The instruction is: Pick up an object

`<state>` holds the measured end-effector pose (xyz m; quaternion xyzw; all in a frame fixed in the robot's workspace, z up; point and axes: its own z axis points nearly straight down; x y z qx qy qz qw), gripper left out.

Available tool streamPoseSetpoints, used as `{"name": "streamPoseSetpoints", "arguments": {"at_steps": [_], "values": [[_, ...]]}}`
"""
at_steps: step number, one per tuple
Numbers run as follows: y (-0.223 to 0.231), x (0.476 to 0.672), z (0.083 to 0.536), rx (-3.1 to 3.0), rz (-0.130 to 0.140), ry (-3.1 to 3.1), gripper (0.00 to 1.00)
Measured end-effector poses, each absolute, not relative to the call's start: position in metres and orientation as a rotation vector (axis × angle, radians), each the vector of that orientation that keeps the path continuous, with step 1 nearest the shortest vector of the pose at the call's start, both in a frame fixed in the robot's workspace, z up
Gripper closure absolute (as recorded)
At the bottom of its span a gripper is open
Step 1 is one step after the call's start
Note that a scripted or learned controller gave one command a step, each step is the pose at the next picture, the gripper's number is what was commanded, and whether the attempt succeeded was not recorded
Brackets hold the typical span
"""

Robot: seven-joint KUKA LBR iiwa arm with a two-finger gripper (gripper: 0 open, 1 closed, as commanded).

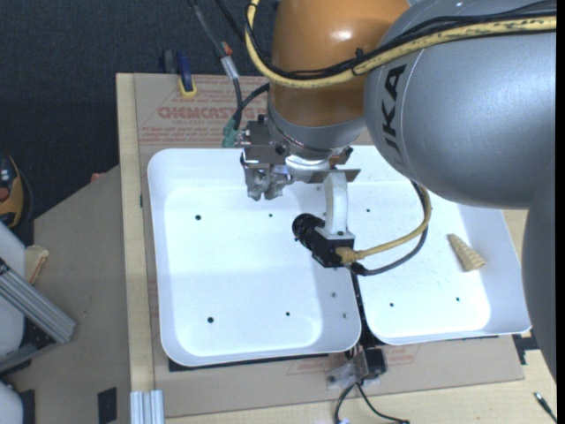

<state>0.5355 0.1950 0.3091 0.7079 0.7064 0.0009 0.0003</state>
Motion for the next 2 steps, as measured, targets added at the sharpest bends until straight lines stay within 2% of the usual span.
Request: {"name": "streamPoseSetpoints", "arguments": {"at_steps": [1, 2], "values": [[0.226, 0.514, 0.312, 2.218, -0.003, 2.228, 1.0], [0.204, 0.504, 0.362, 2.221, 0.008, 2.218, 1.0]]}}
